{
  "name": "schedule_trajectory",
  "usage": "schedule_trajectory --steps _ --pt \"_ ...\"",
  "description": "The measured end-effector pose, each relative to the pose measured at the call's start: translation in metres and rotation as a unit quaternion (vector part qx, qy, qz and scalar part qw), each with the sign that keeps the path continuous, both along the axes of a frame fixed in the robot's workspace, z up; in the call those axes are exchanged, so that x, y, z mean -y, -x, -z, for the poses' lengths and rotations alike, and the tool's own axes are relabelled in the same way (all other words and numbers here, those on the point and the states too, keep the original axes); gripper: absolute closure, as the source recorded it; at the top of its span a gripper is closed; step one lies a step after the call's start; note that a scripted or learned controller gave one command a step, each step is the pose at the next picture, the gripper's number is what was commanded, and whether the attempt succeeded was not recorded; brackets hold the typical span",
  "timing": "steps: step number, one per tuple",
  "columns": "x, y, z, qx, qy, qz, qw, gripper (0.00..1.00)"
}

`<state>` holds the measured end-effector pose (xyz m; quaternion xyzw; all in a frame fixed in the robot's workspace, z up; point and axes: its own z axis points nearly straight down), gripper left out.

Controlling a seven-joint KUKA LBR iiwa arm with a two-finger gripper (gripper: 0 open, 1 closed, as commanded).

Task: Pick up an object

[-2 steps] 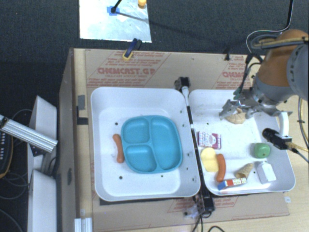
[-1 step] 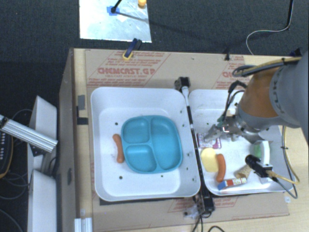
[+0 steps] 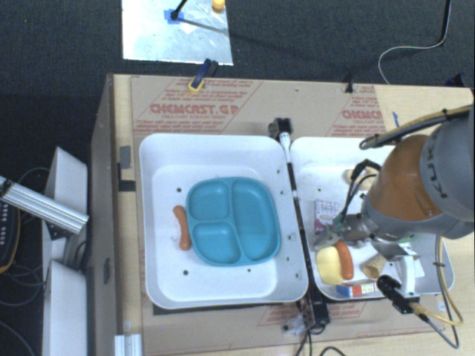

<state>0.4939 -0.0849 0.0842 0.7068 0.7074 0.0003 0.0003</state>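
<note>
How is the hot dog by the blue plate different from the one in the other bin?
The left hot dog lies alone on the white floor of the left bin, beside the blue plate. The right hot dog sits in the right bin, against a yellow fruit, close under the arm. The left one looks longer and thinner; the right one looks shorter. Both are orange-red.

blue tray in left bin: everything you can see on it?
The blue tray is a rounded, plastic-looking teal dish with three compartments, one long on the right and two smaller on the left. It lies flat, slightly turned, mid-floor in the left bin. A small orange sausage lies just off its left edge; contact unclear.
</note>
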Motion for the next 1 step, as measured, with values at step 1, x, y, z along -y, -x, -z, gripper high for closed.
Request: schedule_trajectory --steps 1 --pt "-0.0004 -0.0015 -0.0107 0.002 -0.0004 -0.001 1.0000 1.00"
